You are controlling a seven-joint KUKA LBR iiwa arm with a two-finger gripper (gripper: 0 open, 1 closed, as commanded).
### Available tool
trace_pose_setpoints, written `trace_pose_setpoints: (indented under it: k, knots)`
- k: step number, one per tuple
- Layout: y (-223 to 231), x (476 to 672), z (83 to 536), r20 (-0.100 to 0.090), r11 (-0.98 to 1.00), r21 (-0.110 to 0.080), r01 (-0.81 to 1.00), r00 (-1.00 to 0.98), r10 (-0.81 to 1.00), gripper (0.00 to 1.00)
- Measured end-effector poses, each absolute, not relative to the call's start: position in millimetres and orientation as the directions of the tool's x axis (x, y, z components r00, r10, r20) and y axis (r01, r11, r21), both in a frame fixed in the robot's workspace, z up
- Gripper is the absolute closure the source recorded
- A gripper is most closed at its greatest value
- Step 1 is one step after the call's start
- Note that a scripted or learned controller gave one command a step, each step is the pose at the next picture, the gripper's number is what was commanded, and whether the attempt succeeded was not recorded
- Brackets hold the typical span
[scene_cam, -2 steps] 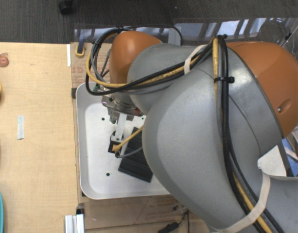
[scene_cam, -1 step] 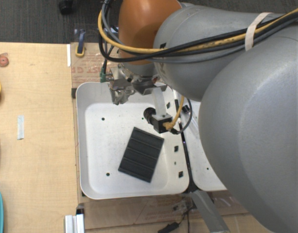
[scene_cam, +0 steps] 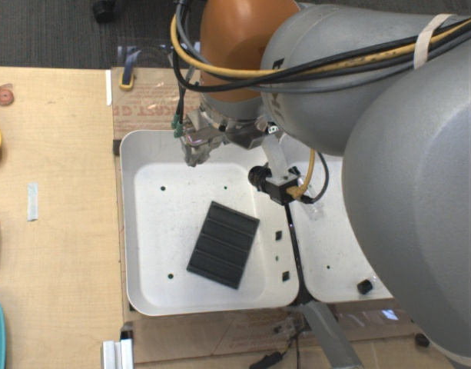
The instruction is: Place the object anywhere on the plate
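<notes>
A black ribbed rectangular plate (scene_cam: 223,244) lies flat and slightly turned in the middle of the left white bin (scene_cam: 143,298). My gripper (scene_cam: 195,154) hangs over that bin's far edge, up and to the left of the plate and well apart from it. I see nothing in it. A small dark object (scene_cam: 364,287) rests in the right bin (scene_cam: 335,283), near its front edge. The arm's grey body covers most of the right bin.
Two tiny black bits (scene_cam: 279,235) (scene_cam: 286,275) sit on the ridge between the bins. A black cable (scene_cam: 293,244) runs down along that ridge. A wooden bench top (scene_cam: 51,206) with small items lies to the left. Cardboard (scene_cam: 147,102) lies behind the left bin.
</notes>
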State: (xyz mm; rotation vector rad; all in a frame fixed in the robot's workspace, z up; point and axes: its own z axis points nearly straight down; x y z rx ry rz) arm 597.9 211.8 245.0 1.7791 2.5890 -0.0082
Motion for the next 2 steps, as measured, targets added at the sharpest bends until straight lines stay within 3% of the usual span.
trace_pose_setpoints:
  k: [1,2]
  knots:
    - [219.6,632.2,244.3,-0.003,0.606,-0.001,0.795,-0.606,0.795,1.00]
    - [202.2,651.0,263.2,-0.003,0.873,0.001,0.488,-0.873,0.488,1.00]
